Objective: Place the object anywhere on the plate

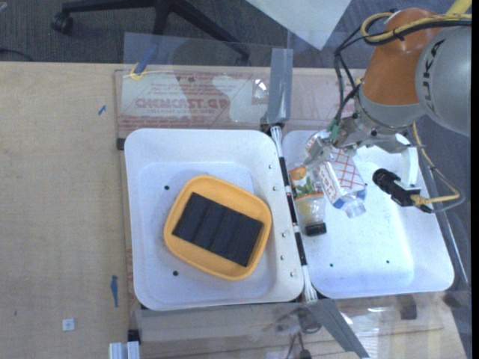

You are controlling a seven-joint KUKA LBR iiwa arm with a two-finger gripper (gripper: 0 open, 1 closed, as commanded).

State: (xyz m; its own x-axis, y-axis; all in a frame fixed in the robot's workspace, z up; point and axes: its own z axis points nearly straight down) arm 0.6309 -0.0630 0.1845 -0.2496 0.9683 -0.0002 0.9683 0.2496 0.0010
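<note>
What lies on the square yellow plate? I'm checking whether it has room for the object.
A flat dark rectangular slab covers most of the square yellow plate, leaving just the raised rim bare. The plate surface beneath the slab is hidden.

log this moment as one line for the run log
arm: over right bin | tool: above bottles at bin's left wall | yellow plate: left bin, holds dark slab | placed: no

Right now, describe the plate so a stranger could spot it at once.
Find the two white bins side by side; take the left bin. The plate lies in its middle, a rounded square set at a slant. Its yellow rim around a dark ribbed centre sets it apart from the bottles cluttering the right bin.
</note>
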